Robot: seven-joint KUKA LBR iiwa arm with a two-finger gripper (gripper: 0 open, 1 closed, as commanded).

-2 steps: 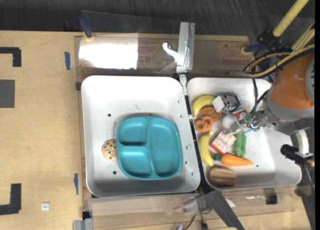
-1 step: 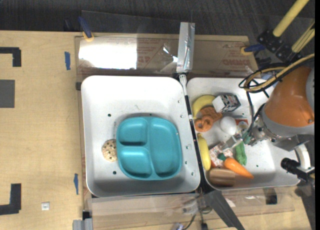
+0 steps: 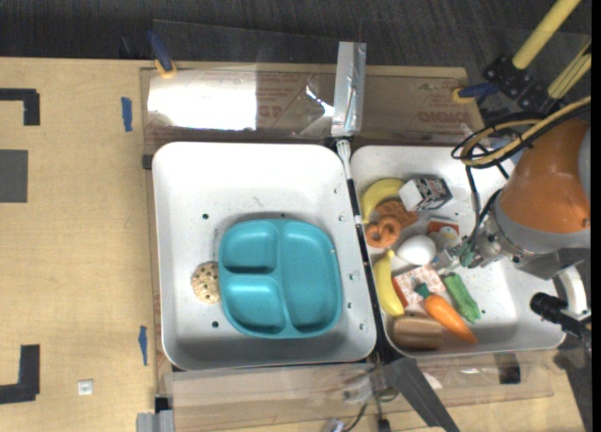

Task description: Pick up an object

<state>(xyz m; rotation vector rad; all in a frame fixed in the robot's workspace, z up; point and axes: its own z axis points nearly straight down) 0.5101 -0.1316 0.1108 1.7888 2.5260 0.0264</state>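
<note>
The right bin (image 3: 526, 322) holds a heap of toy food. I see a yellow banana (image 3: 376, 193), a brown pretzel (image 3: 385, 228), a white egg (image 3: 415, 252), an orange carrot (image 3: 448, 316), a green pickle (image 3: 462, 296), a brown sausage (image 3: 418, 331) and a small grey-white box (image 3: 425, 192). My gripper (image 3: 467, 254) is low in this bin, just right of the egg and above the pickle. The grey arm with its orange band (image 3: 554, 191) comes in from the right and hides the wrist. Nothing can be made out in its grasp.
The left bin (image 3: 254, 172) holds a teal divided plate (image 3: 279, 275) with a cookie (image 3: 206, 282) beside its left edge. A second banana (image 3: 385, 287) lies along the divider between the bins. Cables and yellow rods (image 3: 554, 17) hang at the upper right.
</note>
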